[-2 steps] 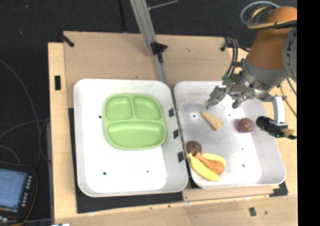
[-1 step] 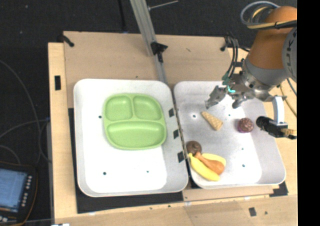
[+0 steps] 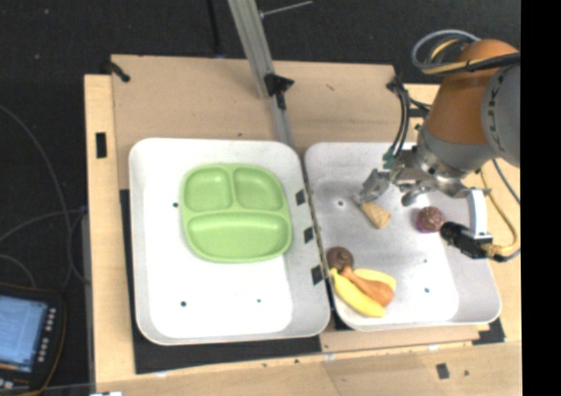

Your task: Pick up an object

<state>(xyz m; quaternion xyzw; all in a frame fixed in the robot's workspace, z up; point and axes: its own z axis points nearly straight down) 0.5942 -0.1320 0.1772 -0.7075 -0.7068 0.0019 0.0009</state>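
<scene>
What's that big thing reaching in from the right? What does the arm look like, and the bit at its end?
It is a thick, rounded arm, grey with a broad orange band above the wrist. Pale cables loop over its top, and dark ones run down its side. At its end sits a small metal gripper, silver-grey with thin fingers, much slimmer than the arm. A white block with a black plug and cable juts out below the wrist.

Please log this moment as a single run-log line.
gripper: over right bin, fingers open, holding nothing | tan piece: just below gripper | green plate: left bin
</scene>
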